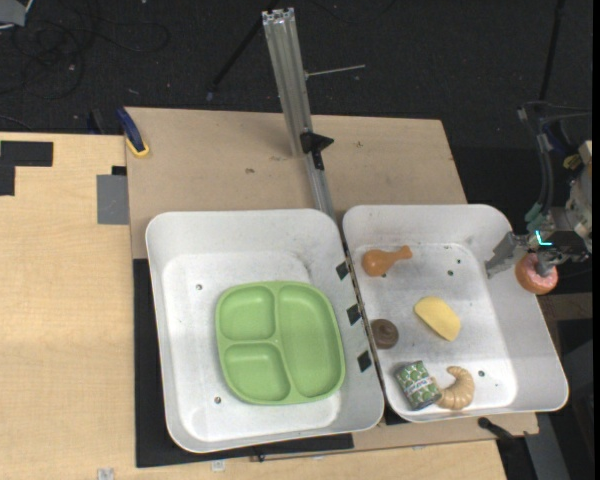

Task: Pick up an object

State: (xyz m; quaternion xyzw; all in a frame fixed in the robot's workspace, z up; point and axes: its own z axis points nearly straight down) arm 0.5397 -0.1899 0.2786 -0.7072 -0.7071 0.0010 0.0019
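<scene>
Nearest, at the front of the right bin (546, 360): a toy croissant (458, 388) touching a green patterned packet (414, 384). Likely to go wrong there: nudging one while closing on the other, or dragging both against the front wall. Further in, a brown round piece (384, 333) close to the bin's left wall, with little room on that side for a clean approach. Beside it but apart, a yellow wedge (437, 318), probably the easiest target, though sloped enough to squirt out of a pinch. Further back, an orange drumstick (385, 260), narrow at one end and apt to roll.

In the left bin (166, 298), a green divided plate (278, 343), flat and hard to get under.

Over the right bin's right rim, the gripper (525, 263), reaching in low with a cyan light above it. Cannot tell whether released or clenched. Just beside it, an orange-red round thing (537, 276); unclear whether gripped, merely touching, or part of the tool. Risk of clipping the rim when swinging inward.
</scene>
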